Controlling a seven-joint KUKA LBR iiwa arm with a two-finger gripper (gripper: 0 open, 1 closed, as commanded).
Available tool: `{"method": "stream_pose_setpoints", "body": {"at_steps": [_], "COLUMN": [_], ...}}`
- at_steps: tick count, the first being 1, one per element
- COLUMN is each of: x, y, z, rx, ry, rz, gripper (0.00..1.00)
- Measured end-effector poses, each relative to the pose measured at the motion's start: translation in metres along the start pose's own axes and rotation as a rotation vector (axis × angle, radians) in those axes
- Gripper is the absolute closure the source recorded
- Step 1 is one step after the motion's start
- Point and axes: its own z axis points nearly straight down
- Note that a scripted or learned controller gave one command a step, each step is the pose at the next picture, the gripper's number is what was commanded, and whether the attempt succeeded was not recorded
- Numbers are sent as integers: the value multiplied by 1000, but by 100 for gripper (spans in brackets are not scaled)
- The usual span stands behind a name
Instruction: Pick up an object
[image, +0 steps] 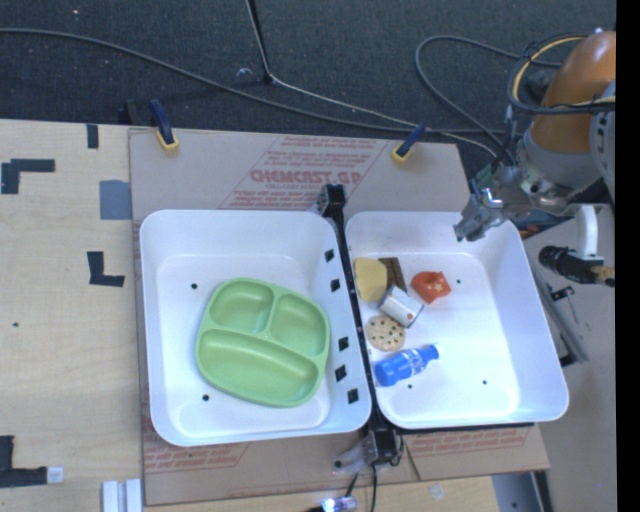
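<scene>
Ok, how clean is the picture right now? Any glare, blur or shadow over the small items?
Camera view: lighting is even, with soft shadows. The white right bin is bright, not blown out. The blue bottle, cookie and red item read clearly, slightly soft. The hand over the bin's far edge looks blurred and dark, so its fingers are hard to read.
</scene>
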Motion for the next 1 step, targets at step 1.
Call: {"method": "stream_pose_setpoints", "body": {"at_steps": [1], "x": [53], "y": [0], "z": [11], "rx": [2], "ry": [1], "rz": [-4], "gripper": [100]}}
